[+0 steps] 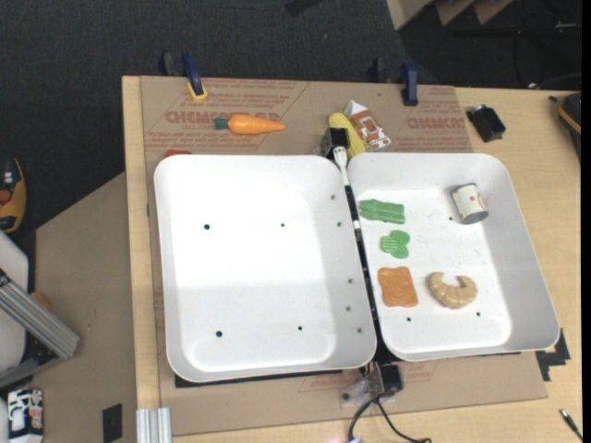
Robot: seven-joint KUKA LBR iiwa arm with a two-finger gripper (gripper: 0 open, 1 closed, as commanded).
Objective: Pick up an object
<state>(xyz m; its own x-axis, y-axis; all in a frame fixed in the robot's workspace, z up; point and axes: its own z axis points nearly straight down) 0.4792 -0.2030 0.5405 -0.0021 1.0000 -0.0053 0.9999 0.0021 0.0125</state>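
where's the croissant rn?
In the right bin, near its front edge: the croissant lies just right of the orange cracker, below the small can.

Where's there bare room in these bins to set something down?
The left bin offers open white floor from rim to rim. In the right bin, free patches lie along the front rim below the croissant and between the green pieces and the can. Its left-centre is crowded.
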